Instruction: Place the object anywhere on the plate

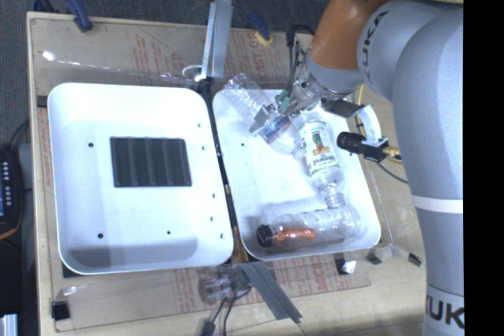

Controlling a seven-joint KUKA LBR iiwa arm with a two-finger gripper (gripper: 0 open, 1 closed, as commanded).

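I see two white bins side by side on the bench (118,287). The left bin (79,114) has the plate (150,161) in it. The plate is a dark grey block with ridges, and it lies flat near the middle of that bin. Nothing sits on the plate.

The right bin (252,177) has three bottles in it. The crushed bottle (239,96) is clear and lies at the far end, close to the wall between the bins. The label bottle (319,152) is clear too, with a white label with green and orange on it. It lies on its side along the right part of the bin, with its cap end toward the near end. The brown bottle (307,230) lies on its side along the near wall, with something orange-brown inside and a dark cap at its left end. Its right end is just beside the cap end of the label bottle.

The arm (425,90) comes in from the right, with its orange band (342,27) over the far right corner of the right bin. The gripper (274,120) is down low in the far part of the right bin, between the crushed bottle and the label bottle. It is just beside both. I cannot tell if it is open or closed, or if it holds anything. All three bottles are in the right bin, well apart from the plate.
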